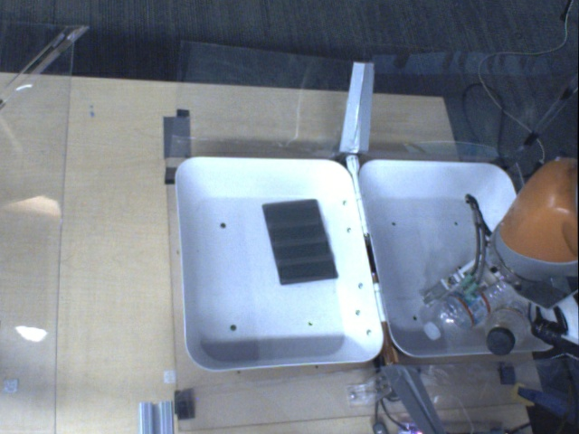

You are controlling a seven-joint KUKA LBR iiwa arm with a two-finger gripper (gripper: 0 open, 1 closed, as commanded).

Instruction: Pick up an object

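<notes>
Reaching step: tool [463, 298] is low in the right bin [407, 197] by a clear bottle [450, 315]; its grip I cannot tell. Next, lift slowly.

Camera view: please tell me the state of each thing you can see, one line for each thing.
Flat black ribbed rectangular pad: lying flat in the left white bin, turned at a slant, touched by nothing.
Clear plastic bottle: lying on its side in the right white bin, beside the gripper.
Gripper: low in the right bin, over the bottle; grasp cannot be told.
</notes>
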